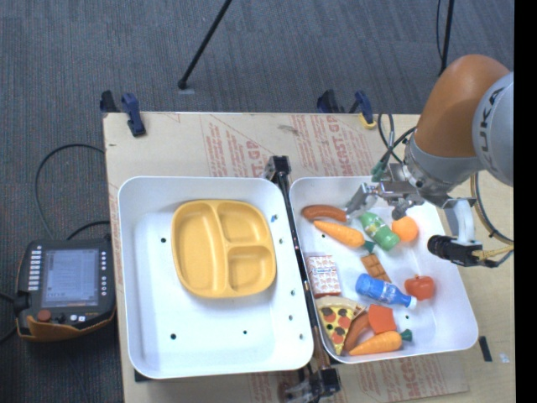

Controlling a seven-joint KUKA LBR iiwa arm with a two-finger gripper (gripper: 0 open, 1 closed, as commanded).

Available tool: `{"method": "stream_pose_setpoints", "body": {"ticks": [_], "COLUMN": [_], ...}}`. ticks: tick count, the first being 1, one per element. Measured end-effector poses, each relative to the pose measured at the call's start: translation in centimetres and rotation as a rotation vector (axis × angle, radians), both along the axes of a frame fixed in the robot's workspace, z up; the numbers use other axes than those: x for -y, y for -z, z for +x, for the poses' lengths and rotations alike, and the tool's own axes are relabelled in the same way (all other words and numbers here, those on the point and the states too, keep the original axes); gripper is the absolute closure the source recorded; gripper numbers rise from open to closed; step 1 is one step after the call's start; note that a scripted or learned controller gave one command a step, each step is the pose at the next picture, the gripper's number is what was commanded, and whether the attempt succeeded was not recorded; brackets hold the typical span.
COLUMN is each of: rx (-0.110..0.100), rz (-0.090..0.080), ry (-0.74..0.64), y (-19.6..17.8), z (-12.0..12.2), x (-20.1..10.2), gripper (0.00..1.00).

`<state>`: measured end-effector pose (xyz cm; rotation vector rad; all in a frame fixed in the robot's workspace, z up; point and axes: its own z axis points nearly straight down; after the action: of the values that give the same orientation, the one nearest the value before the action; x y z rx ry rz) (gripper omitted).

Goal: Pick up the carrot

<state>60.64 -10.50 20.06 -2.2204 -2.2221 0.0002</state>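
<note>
The task looks barely begun, as far as this view shows; the gripper (375, 193) hangs over the far part of the right bin (460, 309), at about twelve o'clock from that bin's centre, and nothing sits between its fingers; they look parted, so I judge the hand open and holding nothing.

Two carrots lie in the bin; one carrot (339, 233) rests just at seven o'clock from the gripper, near a sausage (324, 213) and touching or almost touching a green bottle (379, 231); a second carrot (377, 342) lies at the bin's near edge, at six o'clock, beside a pizza slice (338, 321), well apart from the hand.

Still left, by my judgement: lining up over a carrot, lowering, closing, and lifting; the nearer one seems the likelier target; the yellow plate (224, 248) in the left bin (151, 342) plays no part.
</note>
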Motion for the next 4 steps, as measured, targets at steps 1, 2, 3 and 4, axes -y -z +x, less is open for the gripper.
{"method": "stream_pose_setpoints", "body": {"ticks": [1, 2, 3, 4], "rx": [-0.005, -0.003, -0.003, -0.002], "rz": [0.002, 0.003, 0.003, 0.001], "ry": [0.048, 0.053, 0.054, 0.366], "y": [11.1, 10.0, 10.0, 11.3], "z": [-0.3, -0.2, -0.2, 3.7], "x": [1.7, 1.8, 1.8, -2.2], "gripper": [0.00, 1.00, 0.00, 0.00]}}
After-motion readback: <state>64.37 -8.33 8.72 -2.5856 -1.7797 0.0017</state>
